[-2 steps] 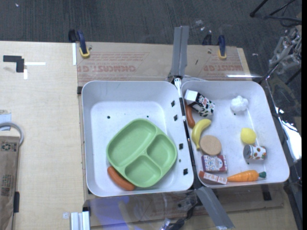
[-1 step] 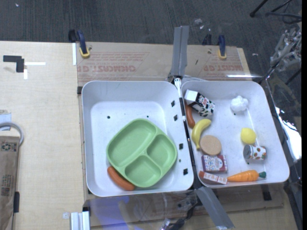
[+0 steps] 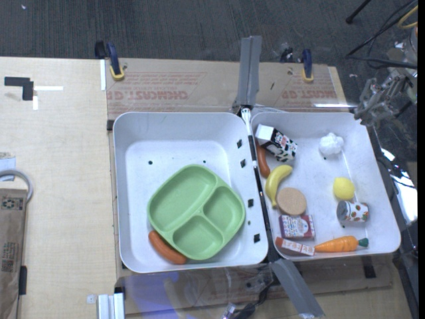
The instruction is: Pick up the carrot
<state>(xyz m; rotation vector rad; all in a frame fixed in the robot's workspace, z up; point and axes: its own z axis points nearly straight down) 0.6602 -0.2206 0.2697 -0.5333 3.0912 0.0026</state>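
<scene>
The orange carrot (image 3: 339,245) lies flat along the front wall of the right bin (image 3: 380,178), with its green top pointing right. A red and white bar (image 3: 294,246) touches its left tip. The gripper (image 3: 387,93) hangs as a grey metal cluster beyond the right bin's back right corner. It is far from the carrot and well above the bin rim.
The right bin also holds a spotted cup (image 3: 352,212), a lemon (image 3: 343,188), a banana (image 3: 277,182), a brown disc (image 3: 291,201), a red box (image 3: 296,226), a cow-print carton (image 3: 277,143), a sausage (image 3: 264,162) and a white fluffy lump (image 3: 331,143). A green divided plate (image 3: 196,211) and a second sausage (image 3: 166,247) lie in the left bin (image 3: 126,178).
</scene>
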